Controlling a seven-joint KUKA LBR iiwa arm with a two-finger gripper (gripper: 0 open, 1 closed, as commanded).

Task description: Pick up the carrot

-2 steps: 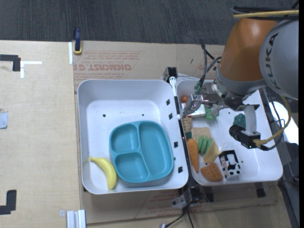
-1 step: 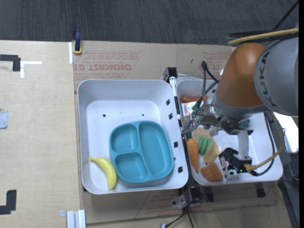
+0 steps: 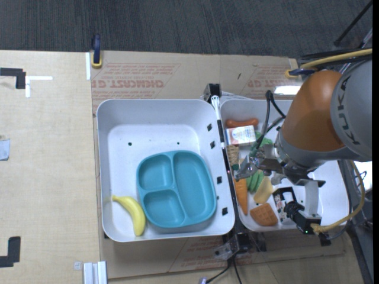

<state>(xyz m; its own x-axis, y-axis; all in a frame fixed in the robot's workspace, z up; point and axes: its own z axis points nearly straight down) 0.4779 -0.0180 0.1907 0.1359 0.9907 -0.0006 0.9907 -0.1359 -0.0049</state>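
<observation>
- Two shallow white bins side by side on the bench: left bin, right bin.
- Grey arm with orange band reaches in from the right, over the right bin.
- Two-finger gripper sits low at the left side of the right bin, among the items; how far open it is, cannot tell, nothing seen held.
- Long orange carrot lies just below the gripper, along the bin's left wall, pointing lengthwise down the bin.
- Green vegetable piece and pale yellow piece right beside the carrot, just under the gripper.
- Orange-brown bread-like item further below the gripper, near the carrot's lower end.
- White carton with red label and reddish sausage above the gripper.
- Blue three-compartment plastic tray in the left bin, well to the gripper's left.
- Yellow banana beside the tray's lower left edge.
</observation>
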